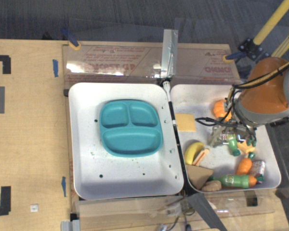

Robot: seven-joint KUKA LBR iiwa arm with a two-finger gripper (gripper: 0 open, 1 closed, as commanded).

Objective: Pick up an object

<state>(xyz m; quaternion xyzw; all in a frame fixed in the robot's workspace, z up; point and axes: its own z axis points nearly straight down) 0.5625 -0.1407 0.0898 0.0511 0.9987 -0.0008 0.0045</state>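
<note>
Bright, even light; slight softness.

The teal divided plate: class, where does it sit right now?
The teal divided plate lies flat in the middle of the left bin, across the divider from the yellow cheese slice.

One fixed camera, mounted above the bench (24, 129), looked down at a slant. The far edge of the bench lay toward the top of the frame, dark floor beyond it. Both white bins fitted in whole: left bin (82, 143) near centre, right bin (272, 170) toward the right side. The arm (265, 88) entered from the right. Middle distance; small items stayed hard to make out.
</note>
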